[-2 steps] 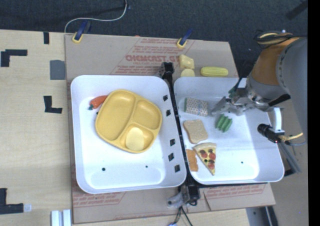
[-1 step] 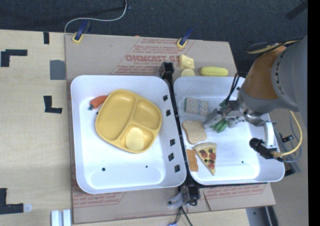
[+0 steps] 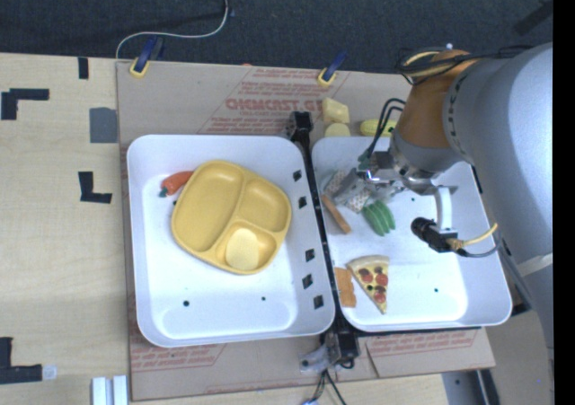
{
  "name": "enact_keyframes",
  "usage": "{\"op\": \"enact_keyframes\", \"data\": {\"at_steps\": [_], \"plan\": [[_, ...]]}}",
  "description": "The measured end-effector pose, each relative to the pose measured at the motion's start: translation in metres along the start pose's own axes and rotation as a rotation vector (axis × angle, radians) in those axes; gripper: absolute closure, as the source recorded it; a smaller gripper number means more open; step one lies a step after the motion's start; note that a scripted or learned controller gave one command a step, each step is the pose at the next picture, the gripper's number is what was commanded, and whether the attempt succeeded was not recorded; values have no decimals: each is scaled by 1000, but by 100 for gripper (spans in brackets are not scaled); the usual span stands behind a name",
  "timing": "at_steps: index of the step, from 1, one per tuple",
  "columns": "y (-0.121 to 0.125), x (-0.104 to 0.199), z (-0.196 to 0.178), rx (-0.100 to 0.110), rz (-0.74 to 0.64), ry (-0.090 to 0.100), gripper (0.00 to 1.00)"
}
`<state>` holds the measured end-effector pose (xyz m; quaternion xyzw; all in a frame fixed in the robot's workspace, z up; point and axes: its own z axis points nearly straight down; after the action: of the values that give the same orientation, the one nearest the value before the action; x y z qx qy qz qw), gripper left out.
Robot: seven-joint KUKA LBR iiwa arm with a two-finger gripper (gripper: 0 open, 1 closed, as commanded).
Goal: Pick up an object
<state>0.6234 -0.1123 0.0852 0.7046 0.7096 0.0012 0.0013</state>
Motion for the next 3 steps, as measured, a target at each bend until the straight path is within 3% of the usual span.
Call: {"op": "enact_keyframes", "data": {"at_steps": [1, 2, 3], "plan": [[41, 18, 1, 6, 2, -2, 0], [11, 8, 0, 4, 7, -1, 0], [20, 8, 1, 4, 5, 0, 0]]}}
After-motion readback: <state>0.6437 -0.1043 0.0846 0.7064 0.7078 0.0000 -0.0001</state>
